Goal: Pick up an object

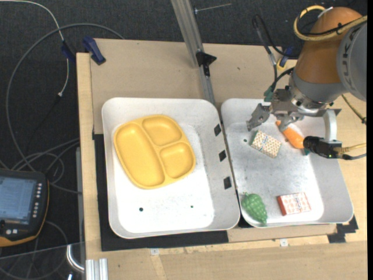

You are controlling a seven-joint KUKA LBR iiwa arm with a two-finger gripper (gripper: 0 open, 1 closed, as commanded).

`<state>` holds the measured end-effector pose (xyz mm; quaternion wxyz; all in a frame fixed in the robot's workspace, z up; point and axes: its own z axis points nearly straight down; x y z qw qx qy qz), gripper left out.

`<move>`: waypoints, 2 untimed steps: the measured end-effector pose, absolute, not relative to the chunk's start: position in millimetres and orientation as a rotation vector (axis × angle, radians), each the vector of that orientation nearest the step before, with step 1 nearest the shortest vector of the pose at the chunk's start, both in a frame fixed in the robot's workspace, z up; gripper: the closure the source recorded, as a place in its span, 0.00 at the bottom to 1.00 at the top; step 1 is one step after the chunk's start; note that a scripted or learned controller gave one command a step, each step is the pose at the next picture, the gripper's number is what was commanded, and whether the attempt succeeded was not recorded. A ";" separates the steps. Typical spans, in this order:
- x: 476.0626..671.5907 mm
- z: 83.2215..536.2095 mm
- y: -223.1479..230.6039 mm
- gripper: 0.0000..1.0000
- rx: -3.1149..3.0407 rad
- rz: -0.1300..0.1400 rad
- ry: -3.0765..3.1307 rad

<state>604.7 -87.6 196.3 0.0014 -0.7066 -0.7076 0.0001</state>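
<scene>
In the right bin [326,179] lie a cream patterned box [266,144], an orange carrot-like piece [294,136], a green lumpy toy [254,207] at the front rim and a small red box [293,203]. My gripper [272,121] hangs over the bin's back part, just behind the cream box and left of the orange piece. Its fingers [256,119] are spread open, and I see nothing between them. The arm's wrist hides part of the orange piece's far end.
The left bin [175,214] holds a yellow divided plate [154,150]. A metal pole [187,22] slants up behind the bins. Black cables and a connector [320,146] trail by the arm at the right bin's edge. A handheld screen [20,203] sits far left.
</scene>
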 end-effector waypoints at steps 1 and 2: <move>604.7 196.3 -87.7 0.00 -2.219 0.000 -2.221; 608.8 153.0 -87.2 0.00 -2.217 0.005 -2.218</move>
